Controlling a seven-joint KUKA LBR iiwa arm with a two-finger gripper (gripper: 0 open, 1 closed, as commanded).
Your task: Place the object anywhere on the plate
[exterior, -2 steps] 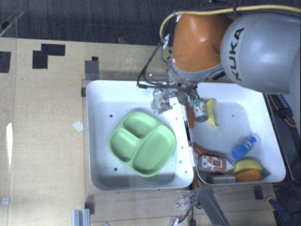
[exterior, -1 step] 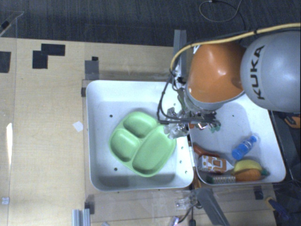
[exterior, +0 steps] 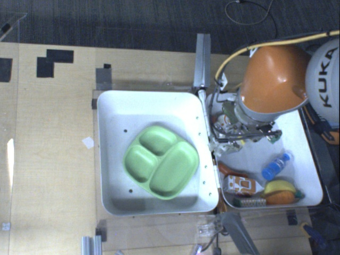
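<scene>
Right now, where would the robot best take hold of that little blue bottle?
Probably across the middle of the blue bottle, coming straight down. It lies on its side, slanted, with bare bin floor along both long flanks; the banana lies close below it.

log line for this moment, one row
arm: over right bin | gripper: near bin's left wall | plate: green, left bin | bottle, banana: right bin | placed: not yet

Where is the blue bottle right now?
The blue bottle lies in the right bin, toward its near end, just above the yellow banana and right of the small carton.
</scene>
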